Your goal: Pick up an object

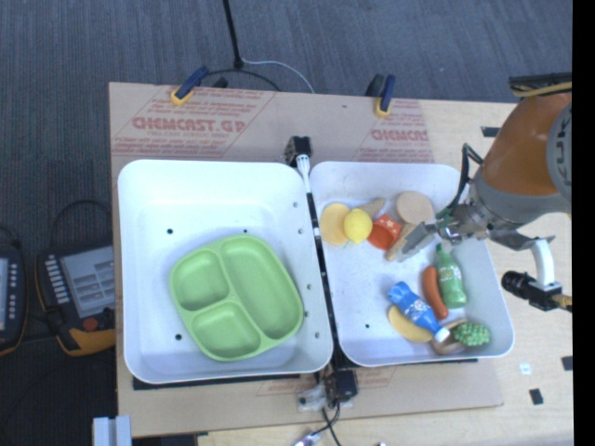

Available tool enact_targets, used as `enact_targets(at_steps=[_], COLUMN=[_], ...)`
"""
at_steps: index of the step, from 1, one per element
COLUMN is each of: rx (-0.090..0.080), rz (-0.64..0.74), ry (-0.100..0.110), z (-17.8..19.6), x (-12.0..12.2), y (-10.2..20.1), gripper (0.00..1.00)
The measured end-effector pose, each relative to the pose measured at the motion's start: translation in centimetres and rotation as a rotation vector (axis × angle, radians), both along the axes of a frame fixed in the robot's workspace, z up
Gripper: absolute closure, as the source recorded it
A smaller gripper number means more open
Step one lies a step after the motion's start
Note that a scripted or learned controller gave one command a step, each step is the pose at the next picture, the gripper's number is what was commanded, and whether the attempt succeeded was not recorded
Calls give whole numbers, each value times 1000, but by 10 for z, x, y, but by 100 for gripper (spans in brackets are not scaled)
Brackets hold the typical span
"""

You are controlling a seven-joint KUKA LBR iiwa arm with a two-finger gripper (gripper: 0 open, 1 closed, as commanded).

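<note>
The right bin (483, 337) is stocked with a yellow ball (358, 224), orange piece (382, 234), tan disc (415, 206), green bottle (451, 282), carrot (430, 290) and blue packet (415, 307), crowded together. The claw (418, 240) is lowered among them beside the disc; its grip cannot be told. A green divided tray (236, 295) is held in the left bin (149, 193).

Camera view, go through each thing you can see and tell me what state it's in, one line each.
Green divided plate: flat in the left bin, compartments bare.
Green bottle: lying on its side in the right bin.
Blue packet: lying flat over a yellow piece.
Yellow ball: resting beside the orange-red piece.
Gripper: low over the right bin, holding nothing visible.
</note>
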State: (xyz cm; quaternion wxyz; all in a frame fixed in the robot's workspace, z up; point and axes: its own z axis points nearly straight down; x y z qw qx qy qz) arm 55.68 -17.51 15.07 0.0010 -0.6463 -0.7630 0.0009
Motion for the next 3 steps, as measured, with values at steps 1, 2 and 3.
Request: enact_targets(at_steps=[1,2,3], rx=[0,-1,-1], rz=[137,135,-72], ry=[-3,-3,-3], z=[-52,-43,49], x=[-20,-20,-36], y=[-10,-10,45], gripper=[0,100,100])
